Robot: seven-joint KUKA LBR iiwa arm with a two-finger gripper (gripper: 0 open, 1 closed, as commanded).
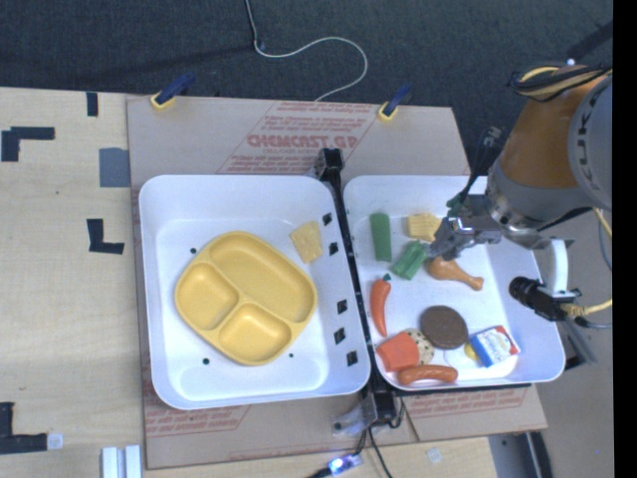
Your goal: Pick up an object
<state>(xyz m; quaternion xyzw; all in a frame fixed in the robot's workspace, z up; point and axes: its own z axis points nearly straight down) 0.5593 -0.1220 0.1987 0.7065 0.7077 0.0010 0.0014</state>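
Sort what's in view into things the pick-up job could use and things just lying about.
Job:
tool
drumstick
green blocks and
chili pepper
brown patty
sausage
milk carton

Lying about:
yellow divided tray in the left bin
cheese wedge
white cable

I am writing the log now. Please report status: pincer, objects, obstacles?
Pincer low in right bin, grip unclear. Drumstick beside it. Green blocks crowd nearby.

- tray (244, 297): yellow
- bins (164, 267): white
- chilli (379, 305): orange-red
- two blocks (380, 236): green
- cookie (442, 326): brown
- carton (494, 346): blue, red, white
- arm (542, 157): orange band
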